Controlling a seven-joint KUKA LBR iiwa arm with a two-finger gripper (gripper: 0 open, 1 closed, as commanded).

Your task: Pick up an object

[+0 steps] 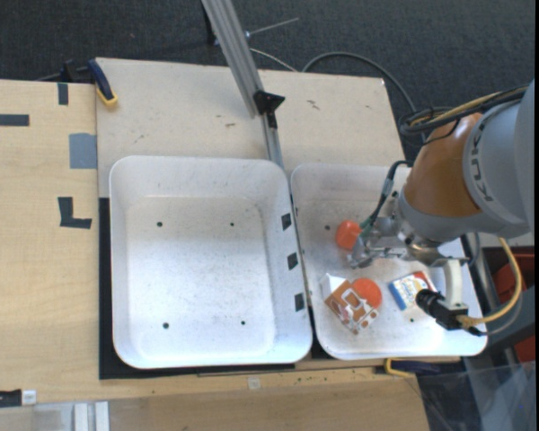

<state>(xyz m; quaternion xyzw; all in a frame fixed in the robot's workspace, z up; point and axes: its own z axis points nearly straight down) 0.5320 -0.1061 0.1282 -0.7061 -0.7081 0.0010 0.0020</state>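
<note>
A grey arm with an orange band reaches in from the desk's right edge, its end effector lowered into the right-hand bin of two shallow white bins set side by side. Whether it is apart or together cannot be told from this angle. It sits just beside a small orange ball, which lies near the middle of that bin; whether the two touch cannot be told. Closer to the desk's front edge, in the same bin, an orange-and-white packet lies flat with a second orange ball against its upper side. A blue-and-white carton rests just to the right of them, next to a black fitting with a yellow cable. The left-hand bin stands against its neighbour. A slanted metal rail crosses the desk's back edge, and a blue-and-yellow clamp sits at its back left corner.
</note>
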